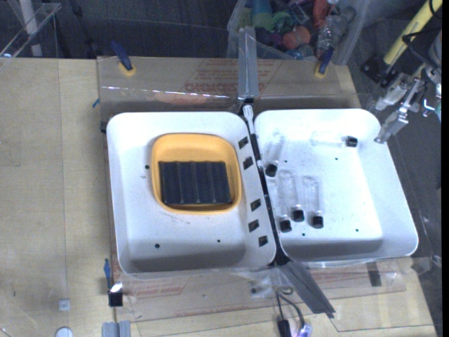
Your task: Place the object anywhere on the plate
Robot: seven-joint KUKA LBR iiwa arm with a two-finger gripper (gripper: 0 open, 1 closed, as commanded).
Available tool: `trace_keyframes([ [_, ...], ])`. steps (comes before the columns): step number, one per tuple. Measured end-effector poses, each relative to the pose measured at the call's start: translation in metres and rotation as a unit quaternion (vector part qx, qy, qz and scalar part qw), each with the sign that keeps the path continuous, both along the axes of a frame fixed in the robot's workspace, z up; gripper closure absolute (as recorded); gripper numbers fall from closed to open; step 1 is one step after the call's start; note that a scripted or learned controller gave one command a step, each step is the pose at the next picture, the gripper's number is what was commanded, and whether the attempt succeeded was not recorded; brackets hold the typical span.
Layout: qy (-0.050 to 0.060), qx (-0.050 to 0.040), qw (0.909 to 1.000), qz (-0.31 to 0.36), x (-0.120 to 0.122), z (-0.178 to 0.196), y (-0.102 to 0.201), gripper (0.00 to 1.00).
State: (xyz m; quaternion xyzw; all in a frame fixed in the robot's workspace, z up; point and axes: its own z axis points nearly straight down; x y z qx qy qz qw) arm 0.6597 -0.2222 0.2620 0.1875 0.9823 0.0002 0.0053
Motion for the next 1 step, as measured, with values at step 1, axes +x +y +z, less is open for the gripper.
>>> trace_keyframes([
  [1,0.003,0.0004,0.9951,0.099,-0.0054,-0.0019,0.0011,0.0],
])
